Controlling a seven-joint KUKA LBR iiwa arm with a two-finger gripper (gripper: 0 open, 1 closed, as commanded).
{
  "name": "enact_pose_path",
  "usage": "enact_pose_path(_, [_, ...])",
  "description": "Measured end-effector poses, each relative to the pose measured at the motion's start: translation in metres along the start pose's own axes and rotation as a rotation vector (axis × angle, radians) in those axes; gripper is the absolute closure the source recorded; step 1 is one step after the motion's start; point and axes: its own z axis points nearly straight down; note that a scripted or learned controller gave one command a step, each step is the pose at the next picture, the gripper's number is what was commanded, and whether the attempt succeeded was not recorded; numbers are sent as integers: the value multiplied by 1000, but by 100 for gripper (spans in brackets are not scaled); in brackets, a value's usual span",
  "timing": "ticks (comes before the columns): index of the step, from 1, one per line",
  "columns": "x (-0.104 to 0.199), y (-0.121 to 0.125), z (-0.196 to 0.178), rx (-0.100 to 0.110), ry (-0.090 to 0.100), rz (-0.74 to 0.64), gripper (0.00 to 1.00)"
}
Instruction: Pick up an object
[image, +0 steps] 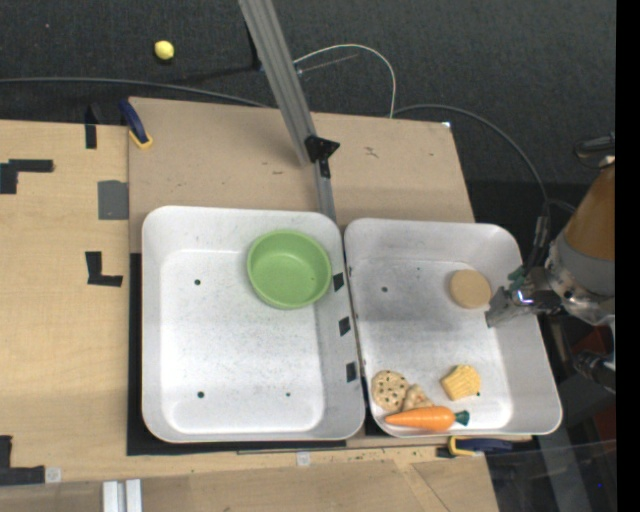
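The right bin (400, 250) holds a round tan disc (468, 288) near its right side. Along its front lie a speckled cookie (388, 387), a yellow ridged chunk (460, 381) and an orange carrot (427, 419). A green bowl (288, 268) sits at the back right of the left bin (180, 330). My gripper (512, 298) hangs at the right bin's right edge, just right of the tan disc, with nothing seen between its fingers.
A grey pole (285, 85) slants down from the top to the gap between the bins. Cables loop over the dark floor behind the bench. A small yellow ball (163, 49) lies on the floor at the top left.
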Motion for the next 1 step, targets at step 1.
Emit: enact_pose_path(1, [0,0,-63,-3,-1,-1,100])
